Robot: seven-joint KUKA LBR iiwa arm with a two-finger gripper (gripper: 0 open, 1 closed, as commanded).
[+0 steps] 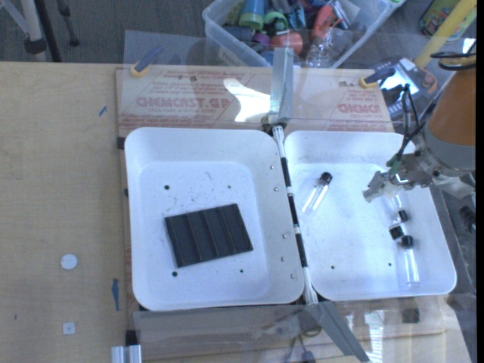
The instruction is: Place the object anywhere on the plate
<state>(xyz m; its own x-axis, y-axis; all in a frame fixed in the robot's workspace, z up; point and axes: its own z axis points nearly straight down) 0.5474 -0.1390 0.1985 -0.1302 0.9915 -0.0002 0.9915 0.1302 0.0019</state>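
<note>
Two shallow white bins sit side by side on the bench. The left bin (144, 157) holds a dark ribbed plate (208, 234), a flat rectangle lying slightly askew, its long axis running left to right with the right end tipped a little toward the far side. White floor shows on every side of the plate, most of it on the far side.

In the right bin (439, 278), a clear tube with a black cap (317, 190) lies near the divider between the bins. Its long axis runs on a diagonal, with the cap pointing to the far right and the clear end to the near left. It lies apart from the bin walls. Two more clear tubes (401, 237) with black caps lie close together near the right wall, roughly in line from far to near.

The gripper (389, 181) hangs over the right bin, just on the far side of those two tubes and well apart from the tube by the divider. Whether its fingers are open or closed cannot be told, and nothing is seen between them.
</note>
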